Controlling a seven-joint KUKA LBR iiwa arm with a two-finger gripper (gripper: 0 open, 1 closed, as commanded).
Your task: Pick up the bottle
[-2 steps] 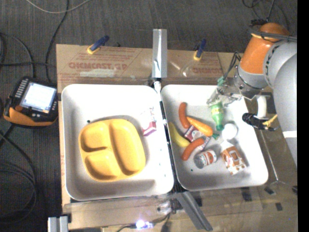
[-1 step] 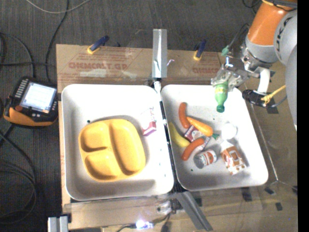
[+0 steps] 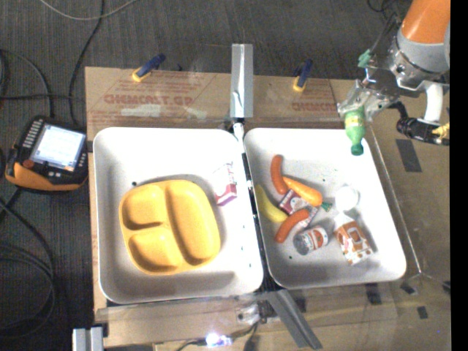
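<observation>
One camera view, fixed above the bench. Item: small green plastic bottle (image 3: pixel 355 131), hanging neck-down from the two-finger gripper (image 3: pixel 357 110) above the far right corner of the right-hand shallow white bin (image 3: pixel 387 269); the fingers appear pinched on its upper end, the body clear of the bin floor. Grey arm with orange band (image 3: pixel 431 9) enters from the right. Right-hand bin, contents: two orange sausage-shaped toys (image 3: pixel 276 174), a yellow banana-shaped toy (image 3: pixel 269 207), a small red-and-white can (image 3: pixel 311 240), an orange-and-white carton (image 3: pixel 353 241), a white round cap-like piece (image 3: pixel 346 196). Left-hand shallow white bin (image 3: pixel 110 269): a yellow compartment tray (image 3: pixel 170 225) and a small red-and-white packet (image 3: pixel 227 191).

Handling note, as judgement: the hold looks narrow and near one end, so the bottle may swing or slip. Lift straight up and slowly, keep the pinch firm, avoid sideways jerks, and stay clear of the bin rim.
</observation>
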